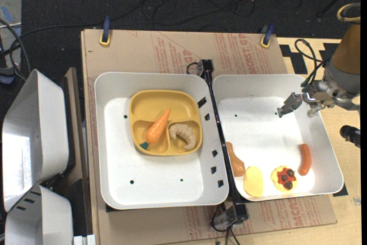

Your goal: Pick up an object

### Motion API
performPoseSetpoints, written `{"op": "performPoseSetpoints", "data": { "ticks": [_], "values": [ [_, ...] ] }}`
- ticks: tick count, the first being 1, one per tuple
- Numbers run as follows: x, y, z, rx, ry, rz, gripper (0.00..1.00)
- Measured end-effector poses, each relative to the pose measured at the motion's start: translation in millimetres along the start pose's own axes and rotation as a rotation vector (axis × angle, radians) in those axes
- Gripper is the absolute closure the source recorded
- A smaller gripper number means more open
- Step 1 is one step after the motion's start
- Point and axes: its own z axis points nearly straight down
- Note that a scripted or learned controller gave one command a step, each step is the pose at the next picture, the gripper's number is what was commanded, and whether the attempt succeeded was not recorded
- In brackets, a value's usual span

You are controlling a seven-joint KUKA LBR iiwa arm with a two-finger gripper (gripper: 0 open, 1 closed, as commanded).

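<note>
My gripper (300,107) hangs over the upper right part of the right bin (261,92), open, with nothing between its fingers. Below it in that bin lie a red-orange sausage (305,159), a small round pizza piece (285,177), a pale yellow lump (253,181) and an orange-brown drumstick-shaped piece (234,160) by the left wall. All of these sit well below the gripper, along the bin's near side. In the left bin (112,140) a yellow divided plate (143,106) holds an orange carrot (158,126) and a pale curled shrimp (184,136).
The grey arm with its orange band (347,54) comes in from the right edge. Both bins rest on a cardboard sheet (172,46) clamped at the far edge. Black cables lie on the dark floor beyond. A white container (31,129) stands at the left.
</note>
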Motion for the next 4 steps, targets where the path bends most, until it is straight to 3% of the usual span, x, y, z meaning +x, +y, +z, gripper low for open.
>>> {"op": "performPoseSetpoints", "data": {
  "ticks": [1, 2, 3, 4],
  "values": [
    [4.6, -3.7, 63.2, 0.001, 0.001, 0.001, 0.00],
    [5.2, -3.7, 86.5, -0.002, -0.001, 0.001, 0.00],
    [5.2, -2.8, 74.7, -0.005, -0.002, 0.001, 1.00],
    [2.1, 3.5, 30.1, -0.009, -0.003, -0.001, 1.00]
  ]
}}
